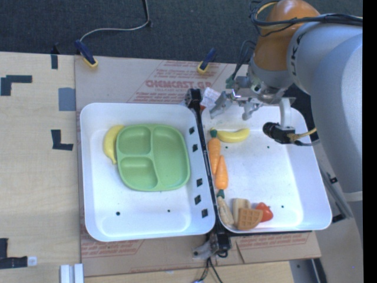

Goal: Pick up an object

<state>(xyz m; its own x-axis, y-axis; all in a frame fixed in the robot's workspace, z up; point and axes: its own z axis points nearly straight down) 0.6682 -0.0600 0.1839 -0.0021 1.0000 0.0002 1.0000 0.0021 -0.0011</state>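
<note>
We list, in the right bin (294, 175), a banana (233, 135) near the far wall, two carrots (218, 163) along the left wall, and a waffle (248, 218) and a red piece (264, 212) at the near edge. The gripper (234, 109) hangs just above the banana, fingers spread, holding nothing. The left bin (100, 205) holds a green tray (153, 157) over a second banana (110, 144).

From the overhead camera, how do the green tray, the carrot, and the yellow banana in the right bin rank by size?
Largest to smallest in the camera view:
1. Green tray, by far.
2. Carrot.
3. Banana.
The carrot looks somewhat longer than the banana, though the two are close enough that the ranking is uncertain.
</note>
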